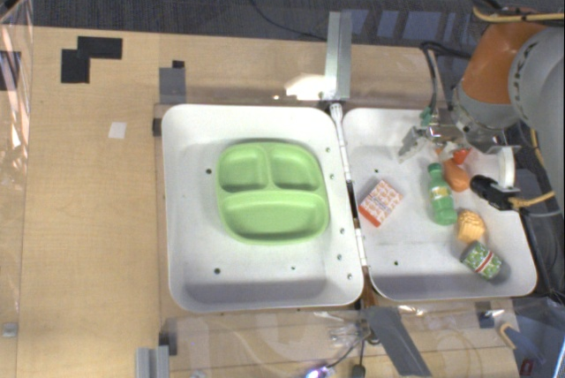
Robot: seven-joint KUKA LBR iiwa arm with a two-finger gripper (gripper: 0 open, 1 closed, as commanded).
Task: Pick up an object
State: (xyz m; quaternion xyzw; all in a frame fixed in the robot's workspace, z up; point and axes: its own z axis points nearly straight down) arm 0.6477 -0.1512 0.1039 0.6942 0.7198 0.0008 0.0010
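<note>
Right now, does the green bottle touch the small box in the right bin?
Apart. The camera view shows bare white bin floor between the green bottle and the small box.

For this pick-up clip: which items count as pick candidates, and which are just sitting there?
Job:
gripper
green bottle
orange item
yellow item
green can
patterned box

Lying about:
green divided tray
left bin
right bin

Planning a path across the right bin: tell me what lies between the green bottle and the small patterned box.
Bare white bin floor lies between the bottle and the box, as the camera view shows; nothing stands in that gap.
</note>
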